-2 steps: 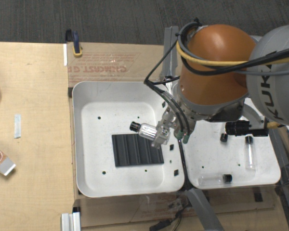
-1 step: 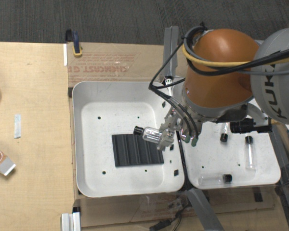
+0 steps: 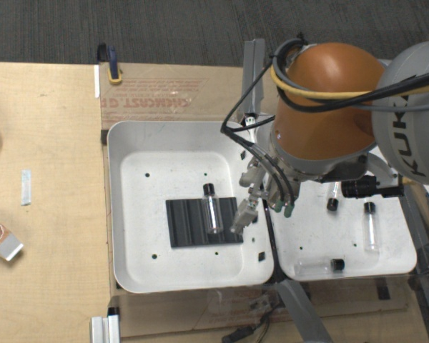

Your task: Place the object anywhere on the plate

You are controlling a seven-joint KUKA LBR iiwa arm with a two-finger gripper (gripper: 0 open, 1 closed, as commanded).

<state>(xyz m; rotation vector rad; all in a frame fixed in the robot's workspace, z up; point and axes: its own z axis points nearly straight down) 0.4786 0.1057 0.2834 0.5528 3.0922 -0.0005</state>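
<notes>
A black ribbed plate (image 3: 189,224) lies flat in the left white bin (image 3: 129,191). A clear vial with a black cap (image 3: 211,209) rests on the plate's right half, cap pointing to the far side. My gripper (image 3: 247,197) hangs just past the plate's right edge, beside the vial and apart from it. Its fingers stand open, and nothing is between them. The lower fingertip (image 3: 242,219) overlaps the plate's right edge in this view.
The right bin (image 3: 400,263) holds a clear vial (image 3: 370,227), another vial (image 3: 322,266) lying along its front wall, and a small black cap (image 3: 332,204). The arm's orange wrist (image 3: 329,98) covers that bin's far part. Loose items lie on the wooden bench at left.
</notes>
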